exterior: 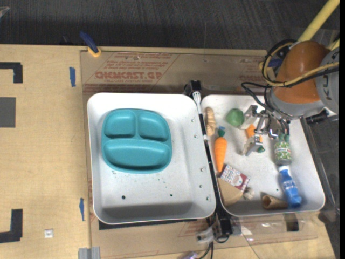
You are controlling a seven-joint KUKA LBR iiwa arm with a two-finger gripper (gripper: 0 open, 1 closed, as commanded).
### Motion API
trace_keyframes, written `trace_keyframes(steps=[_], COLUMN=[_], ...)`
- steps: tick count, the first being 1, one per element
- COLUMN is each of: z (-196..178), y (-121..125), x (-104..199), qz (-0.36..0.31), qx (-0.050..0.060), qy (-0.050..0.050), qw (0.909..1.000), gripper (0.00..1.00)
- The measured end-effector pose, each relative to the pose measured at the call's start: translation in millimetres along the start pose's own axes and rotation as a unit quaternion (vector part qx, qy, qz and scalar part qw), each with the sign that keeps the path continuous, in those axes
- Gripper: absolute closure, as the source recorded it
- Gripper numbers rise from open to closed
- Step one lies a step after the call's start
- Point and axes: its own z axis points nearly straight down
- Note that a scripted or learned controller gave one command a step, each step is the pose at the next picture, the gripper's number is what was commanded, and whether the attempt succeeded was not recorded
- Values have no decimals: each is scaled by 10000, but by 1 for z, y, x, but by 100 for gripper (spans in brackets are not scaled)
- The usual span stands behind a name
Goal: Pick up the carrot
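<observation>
The carrot [220,152] is orange with a green top and lies in the right bin [310,161] close to its left wall, pointing toward the front. My gripper [254,139] hangs over the middle of the same bin, a short way to the right of the carrot and apart from it. A small orange piece [250,130] shows beside the gripper's metal parts. The arm's orange band [302,72] is above it at the upper right.
A green ball [235,117], a clear bottle [282,149], a blue bottle [290,186], a red-and-white packet [234,177], a brown cone [273,201] and a tan stick [209,121] share the right bin. The left bin [108,198] holds a teal divided plate [137,140].
</observation>
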Motion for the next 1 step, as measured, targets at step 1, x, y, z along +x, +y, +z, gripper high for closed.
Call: trace_keyframes(steps=[1], z=[-11], y=[1], x=[-3], qz=[-7], qx=[2], qy=[-44], qw=[10000], gripper=[100])
